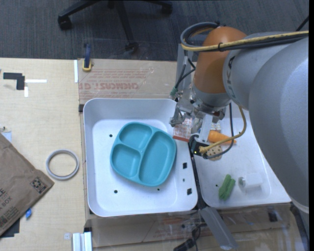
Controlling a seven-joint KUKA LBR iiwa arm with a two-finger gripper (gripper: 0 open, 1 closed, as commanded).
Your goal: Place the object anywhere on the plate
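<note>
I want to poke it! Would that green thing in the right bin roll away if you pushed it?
The green thing looks long and rounded, like a pea pod, so it would probably roll sideways rather than slide. It seems small and smooth, likely light plastic, so a nudge might send it toward the bin wall.

Dark grey carpet [39,41] is showing beyond the pale wooden table [39,112], where an office chair's black base [115,12] is standing.

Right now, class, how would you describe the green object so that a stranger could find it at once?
Look to the right white bin, the one under the grey arm. Near its front edge lies the green object, small and pod-shaped. It sits left of a small white block and is the only green item there.
</note>
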